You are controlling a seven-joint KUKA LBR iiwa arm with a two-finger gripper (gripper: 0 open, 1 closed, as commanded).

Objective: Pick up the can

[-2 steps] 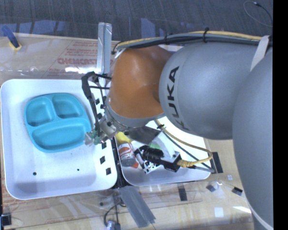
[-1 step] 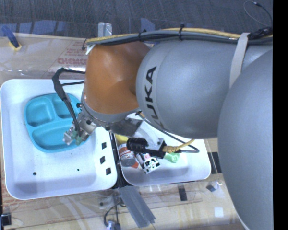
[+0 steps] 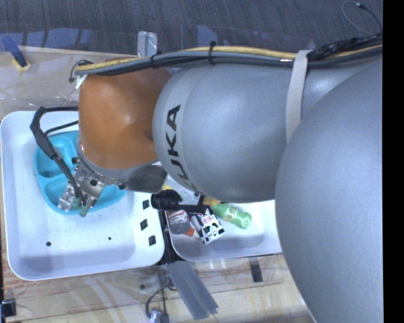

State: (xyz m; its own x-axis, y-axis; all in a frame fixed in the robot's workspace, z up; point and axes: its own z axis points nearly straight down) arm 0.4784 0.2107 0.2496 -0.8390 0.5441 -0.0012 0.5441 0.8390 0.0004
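Camera view has the gripper (image 3: 76,200) low in the left bin (image 3: 27,247), over a blue object (image 3: 54,173); whether its fingers are apart or together I cannot tell. Near the right bin's (image 3: 256,244) left wall lies the can (image 3: 180,222), beside a green bottle (image 3: 232,214).

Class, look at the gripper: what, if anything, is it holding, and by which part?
It cannot be told. The gripper sits low over the blue tray in the left bin.

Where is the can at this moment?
The can lies in the right bin, at its left edge near the divider, beside a black-and-white die and a green bottle, under the arm.
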